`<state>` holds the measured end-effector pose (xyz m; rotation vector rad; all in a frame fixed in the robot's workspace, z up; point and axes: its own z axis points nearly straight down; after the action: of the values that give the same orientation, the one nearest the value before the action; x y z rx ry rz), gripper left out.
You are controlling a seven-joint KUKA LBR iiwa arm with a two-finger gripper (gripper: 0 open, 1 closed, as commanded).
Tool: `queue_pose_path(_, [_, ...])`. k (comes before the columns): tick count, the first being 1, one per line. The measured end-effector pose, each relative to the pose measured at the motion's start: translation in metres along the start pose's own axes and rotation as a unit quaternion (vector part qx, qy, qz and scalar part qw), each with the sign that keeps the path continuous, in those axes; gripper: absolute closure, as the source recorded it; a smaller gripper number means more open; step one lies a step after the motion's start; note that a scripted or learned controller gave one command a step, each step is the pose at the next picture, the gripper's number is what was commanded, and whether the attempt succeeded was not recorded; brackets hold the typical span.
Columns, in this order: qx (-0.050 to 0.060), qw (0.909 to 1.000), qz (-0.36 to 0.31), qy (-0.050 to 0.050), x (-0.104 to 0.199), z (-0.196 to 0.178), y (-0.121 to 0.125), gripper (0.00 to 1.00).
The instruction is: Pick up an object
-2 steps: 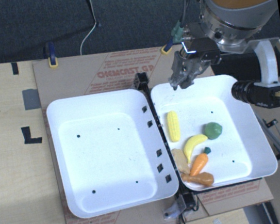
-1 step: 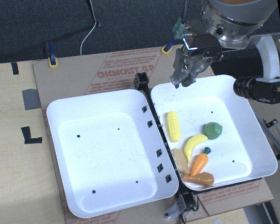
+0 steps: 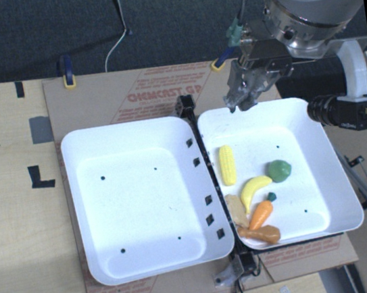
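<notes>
Here we are at the counter (image 3: 14, 202), with two shallow white plastic bins side by side on a brown cardboard sheet (image 3: 155, 92). The left bin (image 3: 68, 153) has a bare floor, so all the action belongs to the right bin (image 3: 320, 149), where the toy food has gathered in its lower left part, close to the dividing wall.

There is a yellow plastic corn cob (image 3: 227, 164) lying lengthwise, apart from the rest. Below it a yellow toy banana (image 3: 253, 189) curves over an orange toy carrot (image 3: 260, 214), and a pale tan piece (image 3: 235, 205) and an orange-brown piece (image 3: 261, 234) press against them. A round green toy vegetable (image 3: 279, 170) sits just right of the banana.

The gripper (image 3: 243, 99) hangs over the right bin's far rim, well apart from every toy, nothing between its fingers; how wide they are I cannot tell from here.

My guess: it is poised high to choose a target. The corn looks the easiest pick, since it lies alone; the banana and carrot cluster risks a jostled grab.
</notes>
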<state>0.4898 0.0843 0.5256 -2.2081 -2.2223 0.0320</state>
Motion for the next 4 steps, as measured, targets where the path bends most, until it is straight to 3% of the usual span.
queue_pose_path(4, [0.014,0.9999,-0.002,-0.005,0.004,-0.028,0.008,1.00])
